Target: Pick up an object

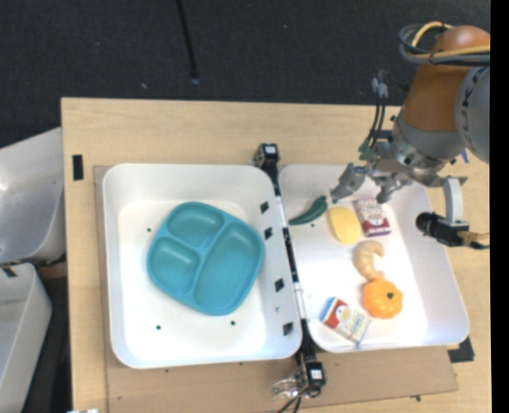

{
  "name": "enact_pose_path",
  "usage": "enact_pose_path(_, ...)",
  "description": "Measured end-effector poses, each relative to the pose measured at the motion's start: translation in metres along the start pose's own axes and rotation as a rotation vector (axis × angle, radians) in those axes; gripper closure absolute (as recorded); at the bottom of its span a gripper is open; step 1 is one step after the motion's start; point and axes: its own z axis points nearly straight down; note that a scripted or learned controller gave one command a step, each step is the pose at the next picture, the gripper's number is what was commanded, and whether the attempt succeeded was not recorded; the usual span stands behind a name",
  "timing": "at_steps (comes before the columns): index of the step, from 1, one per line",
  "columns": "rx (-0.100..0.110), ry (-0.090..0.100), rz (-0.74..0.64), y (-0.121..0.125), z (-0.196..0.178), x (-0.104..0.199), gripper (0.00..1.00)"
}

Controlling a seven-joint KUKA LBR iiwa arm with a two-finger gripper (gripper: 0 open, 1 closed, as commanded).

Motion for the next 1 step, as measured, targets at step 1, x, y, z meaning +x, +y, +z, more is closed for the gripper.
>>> enact_pose_path(1, -0.014, -0.001, -0.002, 0.0028, -0.0082, 0.0003, 0.0)
